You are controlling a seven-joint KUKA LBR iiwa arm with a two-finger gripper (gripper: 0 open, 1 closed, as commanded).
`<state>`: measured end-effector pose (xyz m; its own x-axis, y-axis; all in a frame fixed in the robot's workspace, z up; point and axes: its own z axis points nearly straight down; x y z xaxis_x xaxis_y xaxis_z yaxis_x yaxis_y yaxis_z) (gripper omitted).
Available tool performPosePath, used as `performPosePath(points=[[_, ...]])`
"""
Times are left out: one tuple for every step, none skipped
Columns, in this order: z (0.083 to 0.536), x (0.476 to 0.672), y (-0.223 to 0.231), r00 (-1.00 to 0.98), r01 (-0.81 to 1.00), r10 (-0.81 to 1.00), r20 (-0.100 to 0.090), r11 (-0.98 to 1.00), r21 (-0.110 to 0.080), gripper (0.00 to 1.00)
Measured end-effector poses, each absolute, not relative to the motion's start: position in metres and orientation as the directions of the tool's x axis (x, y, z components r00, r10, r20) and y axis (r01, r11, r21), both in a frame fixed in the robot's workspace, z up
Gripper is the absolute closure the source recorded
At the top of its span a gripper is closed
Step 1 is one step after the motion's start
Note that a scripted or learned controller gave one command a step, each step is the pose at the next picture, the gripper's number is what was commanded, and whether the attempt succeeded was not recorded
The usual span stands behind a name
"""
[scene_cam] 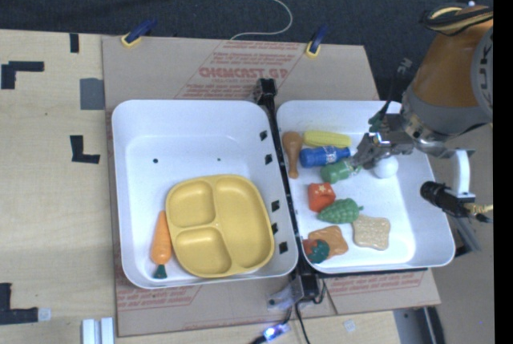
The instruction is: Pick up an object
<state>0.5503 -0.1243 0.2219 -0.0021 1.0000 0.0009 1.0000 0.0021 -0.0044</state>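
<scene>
I had the arm (457, 86) reaching in from the right of the frame, with the gripper (370, 151) low over the upper part of the right bin (417, 254). It sat just beside a small green piece (337, 171) and a white ball-like thing (386, 167), and I could not tell from this angle how far it was opened or whether anything was between its tips, so I would not count anything as held.

The candidates for pickup were crowded in that right bin: a yellow piece (327, 139) and a blue bottle-like toy (324, 155) touching each other near the top, a brown piece (292, 151) against the left wall, a red toy (321, 195) and a leafy green toy (340, 212) in the middle, and a bread-like slice (372, 232) and a multicoloured piece (324, 243) toward the bottom. In the left bin (128, 174) lay a yellow divided plate (218, 224) with a carrot (160, 242) just beside it.

My worry was the clutter. Closing here could catch the green piece only by its edge and squeeze it out sideways, or pinch the green piece and the blue toy together and drop both on the lift. The white ball looked likely to roll away if nudged. A descent too near the bin wall could also scrape it and shift the bin on the worktop (48, 174).
</scene>
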Motion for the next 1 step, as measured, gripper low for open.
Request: performPosePath(points=[[0.213, 0.5915, -0.0974, -0.006, 1.0, 1.0, 0.001, 0.006, -0.005, 1.0]])
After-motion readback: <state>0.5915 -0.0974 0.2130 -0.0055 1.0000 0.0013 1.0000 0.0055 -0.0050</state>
